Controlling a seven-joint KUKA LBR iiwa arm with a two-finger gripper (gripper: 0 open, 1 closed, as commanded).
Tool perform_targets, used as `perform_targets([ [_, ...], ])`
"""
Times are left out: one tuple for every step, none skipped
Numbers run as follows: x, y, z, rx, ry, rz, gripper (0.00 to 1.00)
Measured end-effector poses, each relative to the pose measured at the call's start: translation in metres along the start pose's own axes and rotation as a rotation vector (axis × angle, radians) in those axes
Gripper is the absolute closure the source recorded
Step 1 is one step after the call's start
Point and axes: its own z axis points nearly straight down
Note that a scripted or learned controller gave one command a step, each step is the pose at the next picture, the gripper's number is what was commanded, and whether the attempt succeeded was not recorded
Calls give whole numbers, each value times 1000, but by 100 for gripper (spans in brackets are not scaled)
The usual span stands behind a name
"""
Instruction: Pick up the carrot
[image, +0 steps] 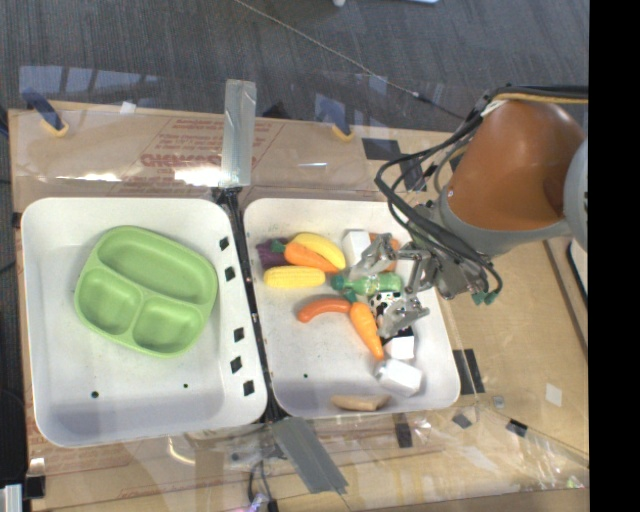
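Lies in the right bin (300, 395), right of its middle and closer to the right wall than the left: carrot (367, 330), orange, slim, tapering, thick end toward the far wall, tip aimed at the near right corner. Looks smooth and plastic, so probably light and rigid, and likely to roll or skid if pressed off-centre. Seems to carry a green tuft at the thick end, though hard to separate from the clutter there. Touches or nearly touches a curved orange piece (322, 309) on its left; ends just beside a white block (400, 377) at its tip. Hovers low by the thick end, on the right-wall side: tool (393, 292). Cannot tell whether released or clenched, lost among metal and cables; nothing seen gripped. Reads as the approach-and-align step, grasp not yet made. Calls next for centring over the orange body, straddling its narrow width, coming down without nudging the neighbours, then closing and lifting. Farther out, toward the far left corner: yellow banana (318, 248), yellow corn (292, 277), purple piece (268, 250). Against the near wall: tan piece (360, 403). In the left bin (60, 400): green divided plate (148, 290).
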Motion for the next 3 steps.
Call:
perform_targets([
  [-2, -1, 157, -4, 5, -205, 0],
  [-3, 2, 148, -7, 6, -212, 100],
  [-24, 35, 82, -2, 0, -299, 100],
])
